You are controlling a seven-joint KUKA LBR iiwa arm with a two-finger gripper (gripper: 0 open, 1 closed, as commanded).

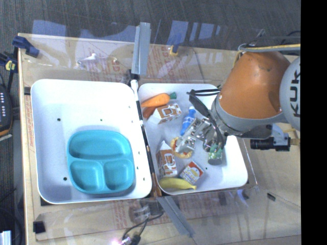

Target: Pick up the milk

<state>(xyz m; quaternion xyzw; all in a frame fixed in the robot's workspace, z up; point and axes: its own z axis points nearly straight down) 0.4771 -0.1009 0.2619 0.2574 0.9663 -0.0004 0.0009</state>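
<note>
Two white bins sit side by side on our counter [76, 60]; in the right bin [235, 175] we see milk cartons [167, 160] near a carrot [155, 100] and banana [177, 184]. Our gripper [196, 134] hangs above them; we cannot tell how its fingers stand; the left bin [46, 111] carries a blue tray [101, 160].

right bin [236, 173]: crowded | milk cartons [167, 160] hemmed by banana [176, 184], carrot [155, 100]
</note>
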